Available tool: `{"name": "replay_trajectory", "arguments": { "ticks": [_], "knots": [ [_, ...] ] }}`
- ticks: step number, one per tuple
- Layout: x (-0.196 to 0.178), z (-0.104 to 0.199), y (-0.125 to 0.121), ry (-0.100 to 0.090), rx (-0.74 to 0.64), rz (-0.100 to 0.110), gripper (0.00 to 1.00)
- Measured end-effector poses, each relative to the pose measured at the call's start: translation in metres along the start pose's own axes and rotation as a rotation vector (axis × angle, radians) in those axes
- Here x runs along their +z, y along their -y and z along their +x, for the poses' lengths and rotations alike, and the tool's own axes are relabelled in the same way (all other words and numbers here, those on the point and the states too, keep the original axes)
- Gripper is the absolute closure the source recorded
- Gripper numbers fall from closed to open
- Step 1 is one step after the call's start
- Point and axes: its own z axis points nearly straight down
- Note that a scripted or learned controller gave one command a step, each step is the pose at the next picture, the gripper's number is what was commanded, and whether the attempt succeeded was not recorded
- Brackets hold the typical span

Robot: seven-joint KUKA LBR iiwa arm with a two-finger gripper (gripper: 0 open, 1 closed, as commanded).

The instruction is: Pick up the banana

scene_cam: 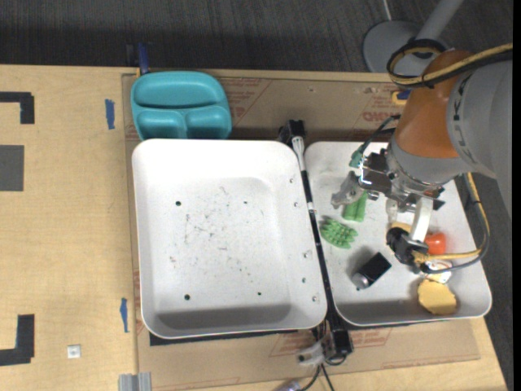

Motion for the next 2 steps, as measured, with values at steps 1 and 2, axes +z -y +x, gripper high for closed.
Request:
{"name": "replay_trajectory", "arguments": {
  "ticks": [1, 2],
  "knots": [
    [-0.007, 0.054, 0.066, -0.001, -0.396, 0.004, 0.0],
    [0.052, -0.051, -0.062, 0.001, 0.138, -0.001, 0.0]
  ]
}}
